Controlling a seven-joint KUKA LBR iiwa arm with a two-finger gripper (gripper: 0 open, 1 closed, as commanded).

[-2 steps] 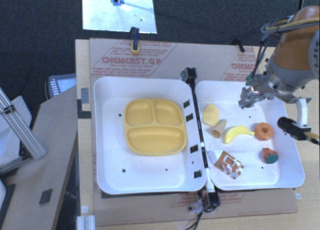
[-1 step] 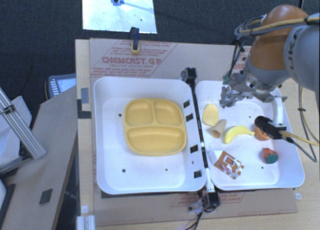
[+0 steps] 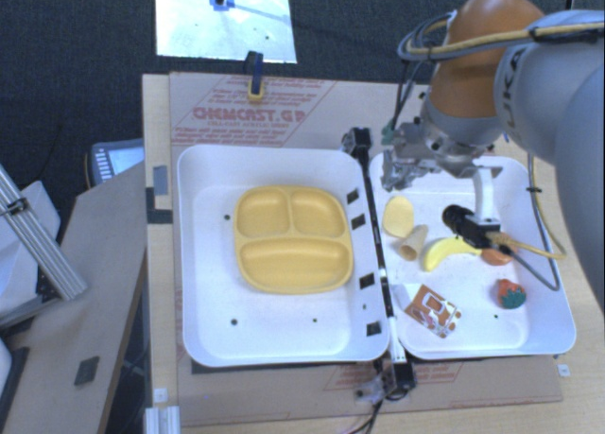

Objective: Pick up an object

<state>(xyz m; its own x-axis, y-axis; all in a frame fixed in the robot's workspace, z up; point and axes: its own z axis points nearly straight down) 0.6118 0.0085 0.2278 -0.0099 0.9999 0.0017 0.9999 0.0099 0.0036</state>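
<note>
Objects for pickup, 6 in number, lie in the bin on the view's right (image 3: 546, 326). A pale yellow oval piece (image 3: 399, 216) sits near the bin's divider side. Just in front of it a tan stub (image 3: 409, 249) touches the end of a yellow banana (image 3: 442, 252). An orange piece (image 3: 497, 256) lies at the banana's other end. An orange-and-teal piece (image 3: 510, 294) rests apart, toward the bin's outer wall. A patterned packet (image 3: 434, 310) lies tilted near the front, close to the divider.

The gripper (image 3: 402, 177) is over the rear corner of this bin on the divider side, just behind the oval piece. Whether its fingers are open or closed cannot be told from this view.

The bin on the view's left (image 3: 203, 328) holds 1 yellow tray (image 3: 291, 238) with 3 compartments, set about mid-bin. Both bins rest on a cardboard sheet (image 3: 248, 112) with red print, on the desk (image 3: 113, 262).
</note>
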